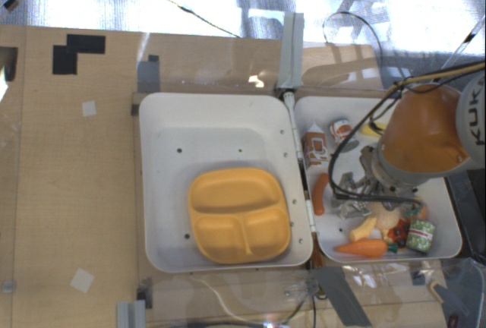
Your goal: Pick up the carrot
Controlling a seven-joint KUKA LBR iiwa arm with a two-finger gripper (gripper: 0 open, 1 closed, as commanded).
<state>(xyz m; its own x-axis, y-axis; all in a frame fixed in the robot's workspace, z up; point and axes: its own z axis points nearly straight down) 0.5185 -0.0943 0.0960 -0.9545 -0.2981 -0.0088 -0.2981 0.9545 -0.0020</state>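
Carrot: the carrot (363, 247) lies in the right bin (453, 241), down near its front wall, flat on the white floor.
Tool: the tool (357, 193) hangs over the middle of the right bin, under the grey arm with its orange band (421, 133); from here I cannot tell whether it is spread or pressed together, the metal parts and cables blur into each other.
Key relation: the carrot sits toward the front of the bin from the tool, near it but apart, not touching; nothing orange is between the metal parts.
Long axis: the carrot runs roughly across the bin, left to right, thick end to the right and thin tip to the left, so I reckon the tool would close best across its width, front to back.
Crowding: a pale yellowish toy (365, 228) lies just behind the carrot, and a green patterned piece (420, 236) is off its thick end, with a small red thing between; a slip could catch those.
Other items: a reddish sausage shape (320, 193) stands along the left wall, and a small brown jar-like toy (314, 146) is behind it.
Materials: the carrot looks smooth, hard plastic, tapered and round, likely to roll.
Left bin: the left bin (167, 129) holds a yellow divided plate (239, 214), matte, three compartments.
Counter: the counter (68, 190) is pale wood board.
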